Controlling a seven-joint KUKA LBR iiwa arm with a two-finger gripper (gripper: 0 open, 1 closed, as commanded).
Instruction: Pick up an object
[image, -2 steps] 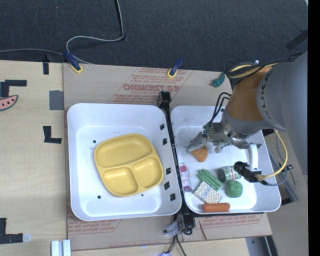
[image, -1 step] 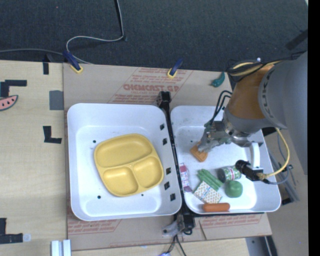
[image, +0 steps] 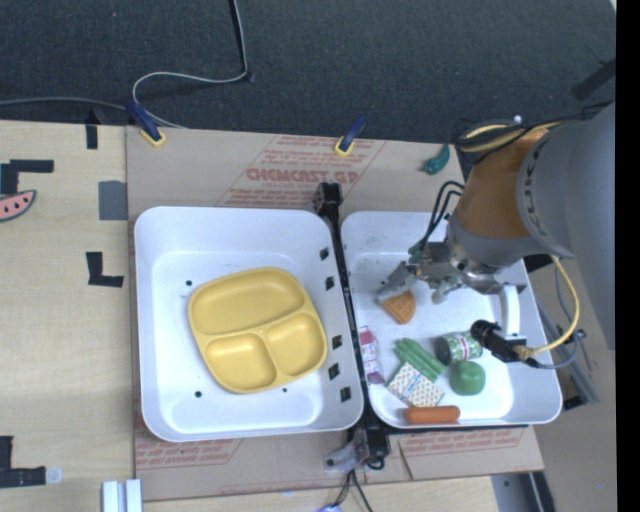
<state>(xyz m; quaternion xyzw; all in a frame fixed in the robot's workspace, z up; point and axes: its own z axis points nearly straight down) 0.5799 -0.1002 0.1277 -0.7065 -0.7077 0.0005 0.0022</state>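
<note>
Camera view: one yellow three-compartment plastic plate sits in the left bin. The gripper hangs in the right bin, fingers spread apart just above one orange wedge-shaped toy, gripping nothing. One green ball lies nearby.

The arm is a thick rounded grey tube with a wide orange band above the wrist. Yellow and black cables loop along the band's top and run down its side. Below the band sits a grey metal gripper with dark fittings, a white bracket and a black plug on a yellow cable beside it.
</note>
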